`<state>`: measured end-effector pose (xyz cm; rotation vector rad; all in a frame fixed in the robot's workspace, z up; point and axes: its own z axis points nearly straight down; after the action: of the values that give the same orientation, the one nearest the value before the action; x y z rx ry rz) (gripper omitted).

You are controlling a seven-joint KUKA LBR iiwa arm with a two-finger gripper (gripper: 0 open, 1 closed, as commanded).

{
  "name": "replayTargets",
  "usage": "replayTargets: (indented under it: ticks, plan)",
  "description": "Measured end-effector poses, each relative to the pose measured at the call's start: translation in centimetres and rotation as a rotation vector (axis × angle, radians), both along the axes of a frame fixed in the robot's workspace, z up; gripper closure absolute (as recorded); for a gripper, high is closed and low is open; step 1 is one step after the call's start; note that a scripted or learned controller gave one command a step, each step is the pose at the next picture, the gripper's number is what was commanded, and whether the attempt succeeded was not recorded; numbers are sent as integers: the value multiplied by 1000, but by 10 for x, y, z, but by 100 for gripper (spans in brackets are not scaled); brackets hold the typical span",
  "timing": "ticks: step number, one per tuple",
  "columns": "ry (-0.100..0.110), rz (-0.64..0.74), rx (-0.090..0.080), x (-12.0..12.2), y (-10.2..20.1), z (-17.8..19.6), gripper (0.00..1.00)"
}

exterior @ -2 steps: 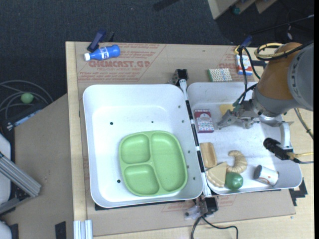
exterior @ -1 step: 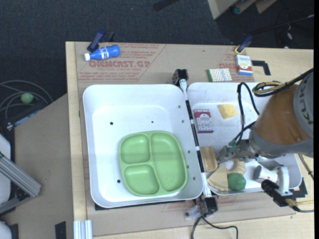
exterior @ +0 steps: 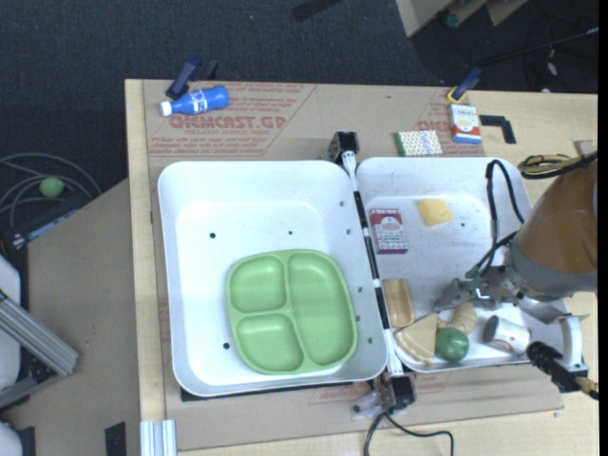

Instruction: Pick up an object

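At the lower right of the frame, the claw [exterior: 460, 297] hangs just above the green ball [exterior: 452, 344]. I cannot tell if it is open. Nothing looks lifted yet.

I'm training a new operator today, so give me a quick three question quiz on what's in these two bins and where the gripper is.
1. True or false: the green divided plate lies in the left bin.
2. Which thing lies nearest the gripper? A) the yellow block B) the green ball C) the blue bottle
3. Fill in: the red and white card lies in the right bin, close to its ___ wall.

Key:
1. True.
2. B, the green ball, just below the gripper in the camera view.
3. Left, beside the divide between the bins.
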<state>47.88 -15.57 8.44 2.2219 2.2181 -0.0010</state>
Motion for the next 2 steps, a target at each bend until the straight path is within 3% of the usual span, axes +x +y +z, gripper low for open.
replayTargets:
  ticks: [1, 2]
  plan:
    - [-1, 3, 1, 96, -25, 14, 0]
    - [3, -1, 2, -1, -37, 5, 0]
